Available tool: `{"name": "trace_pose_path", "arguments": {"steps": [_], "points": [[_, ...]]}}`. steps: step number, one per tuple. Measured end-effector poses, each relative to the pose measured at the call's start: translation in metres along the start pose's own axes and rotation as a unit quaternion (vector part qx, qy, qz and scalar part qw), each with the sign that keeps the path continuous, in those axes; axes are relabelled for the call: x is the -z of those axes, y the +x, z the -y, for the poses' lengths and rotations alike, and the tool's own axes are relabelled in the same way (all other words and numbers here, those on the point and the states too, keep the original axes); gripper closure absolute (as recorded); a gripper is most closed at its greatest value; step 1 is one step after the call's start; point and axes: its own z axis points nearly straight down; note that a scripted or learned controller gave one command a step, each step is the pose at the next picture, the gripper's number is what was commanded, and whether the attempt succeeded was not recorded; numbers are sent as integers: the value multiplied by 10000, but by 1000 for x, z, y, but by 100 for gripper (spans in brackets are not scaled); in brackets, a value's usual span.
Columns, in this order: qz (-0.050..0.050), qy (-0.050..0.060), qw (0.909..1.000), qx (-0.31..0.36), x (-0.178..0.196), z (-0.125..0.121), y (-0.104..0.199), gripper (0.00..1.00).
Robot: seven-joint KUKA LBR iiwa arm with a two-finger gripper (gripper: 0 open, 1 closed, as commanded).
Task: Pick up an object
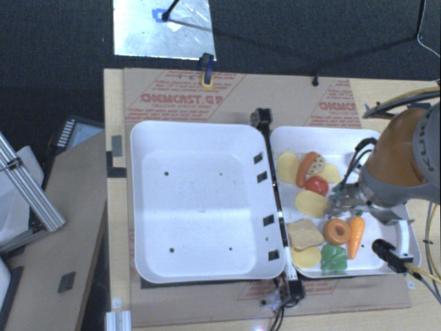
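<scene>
The right bin holds several toy foods: a yellow piece, a spotted orange hot dog, a red tomato, a pale yellow piece, a bread slice, a brown doughnut, an orange carrot and a green piece. My gripper hangs low over the bin, right beside the tomato and just above the doughnut and carrot. The arm's orange band and grey wrist cover the bin's right part.
The left bin lies beside the right one, with a black divider strip between them. Both bins rest on a cardboard sheet. A metal plate lies at the back.
</scene>
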Motion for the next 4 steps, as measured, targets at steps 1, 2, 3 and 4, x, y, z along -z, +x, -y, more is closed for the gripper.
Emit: {"name": "trace_pose_path", "arguments": {"steps": [1,2,3,4], "points": [[-1,0,10000,-2,0,0,0,0],[-3,-11,10000,28,-11,-41,27,0],[-3,-13,10000,26,-10,-84,47,0],[0,-7,10000,26,1,-83,46,100]]}}
